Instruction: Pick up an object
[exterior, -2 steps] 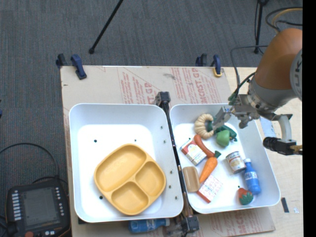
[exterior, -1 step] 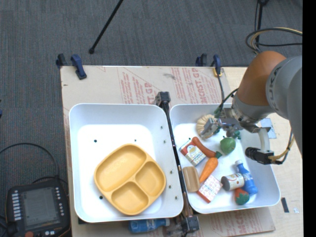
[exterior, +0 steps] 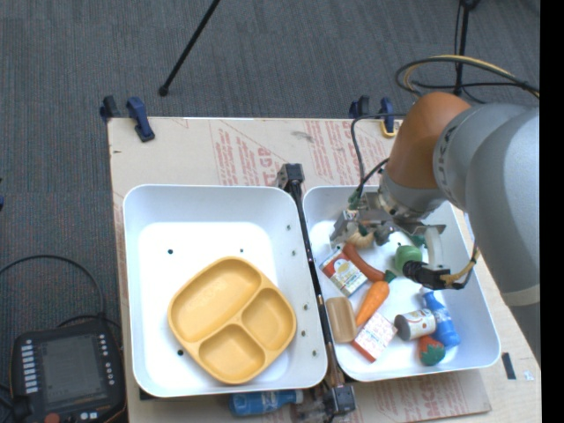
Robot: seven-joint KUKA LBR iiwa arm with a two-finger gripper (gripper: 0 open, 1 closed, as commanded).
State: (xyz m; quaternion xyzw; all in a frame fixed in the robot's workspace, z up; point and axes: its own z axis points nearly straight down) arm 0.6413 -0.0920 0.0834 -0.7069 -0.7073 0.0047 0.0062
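The tool (exterior: 374, 223) is down in the back of the right bin (exterior: 480, 346), low over the pile, and from where I stand I cannot tell how it is set or whether anything is in it. The things to be picked lie crowded just in front of it: a red sausage-like piece (exterior: 359, 260), a small carton (exterior: 345, 275), a carrot (exterior: 373, 301), a tan block (exterior: 340, 318), a green piece (exterior: 408, 257), a can (exterior: 414, 325) and a blue bottle (exterior: 443, 322).

My worry is the crowding. The pieces touch or overlap, so a closing grip could nudge one aside, catch two, or slip off a round one.

The left bin (exterior: 145, 210) holds a yellow divided plate (exterior: 232, 320). Both bins sit on a cardboard-topped bench (exterior: 229, 152) with blue clamps (exterior: 139, 117) at its far edge. Beyond is grey carpet (exterior: 79, 51) and a stand's legs (exterior: 189, 38).
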